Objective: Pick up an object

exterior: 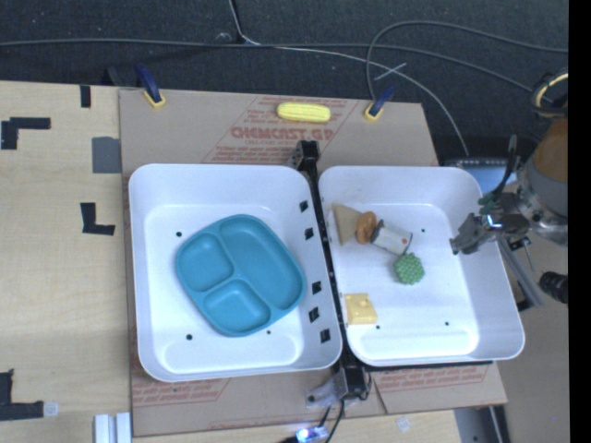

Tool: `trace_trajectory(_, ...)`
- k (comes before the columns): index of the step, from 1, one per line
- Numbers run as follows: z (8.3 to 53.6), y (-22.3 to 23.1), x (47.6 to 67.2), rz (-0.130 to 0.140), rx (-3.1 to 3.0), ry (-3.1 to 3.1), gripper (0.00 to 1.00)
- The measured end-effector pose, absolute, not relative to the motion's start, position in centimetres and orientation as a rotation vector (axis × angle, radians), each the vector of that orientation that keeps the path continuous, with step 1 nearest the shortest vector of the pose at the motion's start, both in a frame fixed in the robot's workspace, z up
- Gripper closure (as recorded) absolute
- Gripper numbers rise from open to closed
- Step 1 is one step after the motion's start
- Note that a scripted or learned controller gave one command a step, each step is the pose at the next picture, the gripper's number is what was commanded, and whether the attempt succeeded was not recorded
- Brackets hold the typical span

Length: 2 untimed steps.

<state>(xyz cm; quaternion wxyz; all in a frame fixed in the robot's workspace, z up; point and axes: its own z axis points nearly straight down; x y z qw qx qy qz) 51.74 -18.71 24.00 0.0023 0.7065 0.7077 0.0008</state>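
We find the gripper (473, 232) at the 3 o'clock rim of the right bin (462, 340), low over the wall. It carries nothing, and we cannot tell how it is set.

Nearest to it, towards 9 o'clock and apart from it, lies a green ball (408, 269). Just beyond, at the ball's 11 o'clock, is a small white tube with a brown end (384, 235), and beside that a tan wedge (347, 221) against the bin's inner wall. A yellow block (359, 308) sits at the bin's 7 o'clock corner.

The left bin (148, 247) bears a blue divided plate (238, 273); a yellow piece (303, 112) lies on the cardboard at 12 o'clock, outside both bins.

We judge this the approach step: nothing grasped yet. The next move calls for travel towards 9 o'clock over the ball, then a straight descent; being round, it may roll from the grip.
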Motion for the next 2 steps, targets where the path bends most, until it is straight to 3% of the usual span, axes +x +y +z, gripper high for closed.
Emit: trace_trajectory(2,22.7,-8.0,55.7,0.001,2.215,2.231,1.00)
